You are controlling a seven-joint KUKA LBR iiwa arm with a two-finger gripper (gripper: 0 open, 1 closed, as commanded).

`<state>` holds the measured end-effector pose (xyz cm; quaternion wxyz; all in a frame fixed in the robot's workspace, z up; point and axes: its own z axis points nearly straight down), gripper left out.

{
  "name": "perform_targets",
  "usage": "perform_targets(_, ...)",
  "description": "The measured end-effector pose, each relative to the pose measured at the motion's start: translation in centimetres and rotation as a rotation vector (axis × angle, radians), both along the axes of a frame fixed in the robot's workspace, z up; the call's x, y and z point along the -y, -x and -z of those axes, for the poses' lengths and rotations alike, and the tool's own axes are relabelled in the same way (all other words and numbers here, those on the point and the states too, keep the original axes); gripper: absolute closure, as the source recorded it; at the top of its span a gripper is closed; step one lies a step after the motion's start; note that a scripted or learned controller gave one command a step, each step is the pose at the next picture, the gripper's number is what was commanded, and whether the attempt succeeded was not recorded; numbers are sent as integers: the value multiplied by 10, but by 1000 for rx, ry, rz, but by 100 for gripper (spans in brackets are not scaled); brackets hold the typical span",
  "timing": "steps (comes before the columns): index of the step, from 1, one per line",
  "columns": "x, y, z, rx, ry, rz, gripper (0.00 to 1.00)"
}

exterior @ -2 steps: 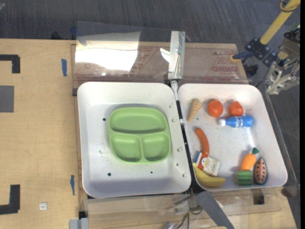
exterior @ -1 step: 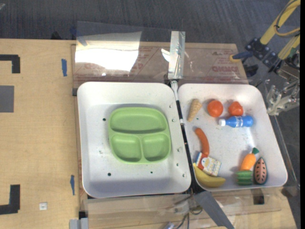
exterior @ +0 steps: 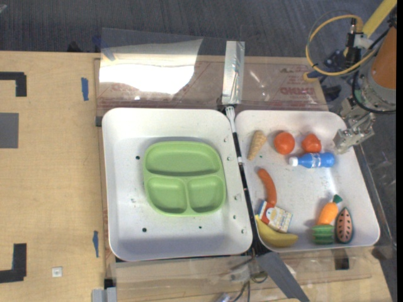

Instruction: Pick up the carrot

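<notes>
**Inspector:** Carrot, small orange toy with a green top [exterior: 328, 212], lies in the right white bin [exterior: 371, 194] near its front right corner, tilted. It sits just beside a green block [exterior: 323, 234] and a brown oval seeded piece [exterior: 343, 225].

**Assistant:** Handling?

**Inspector:** Judged light, stiff and smooth, probably plastic, so it may slip. Best taken across the orange body at mid-length, clear of the leafy tip.

**Assistant:** Gripper?

**Inspector:** Two-finger gripper [exterior: 350, 136] hangs over the back right corner of that bin, well apart from the carrot; whether open or closed, I cannot tell.

**Assistant:** Surface and room?

**Inspector:** Bin floor is smooth and white. Neighbours crowd the front and right side; the back left side is freer.
</notes>
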<state>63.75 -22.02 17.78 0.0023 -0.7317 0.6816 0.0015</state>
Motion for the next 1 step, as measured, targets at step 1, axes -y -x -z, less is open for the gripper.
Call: perform_targets(1, -1, -19, -18, 8, 3, -48, 100)
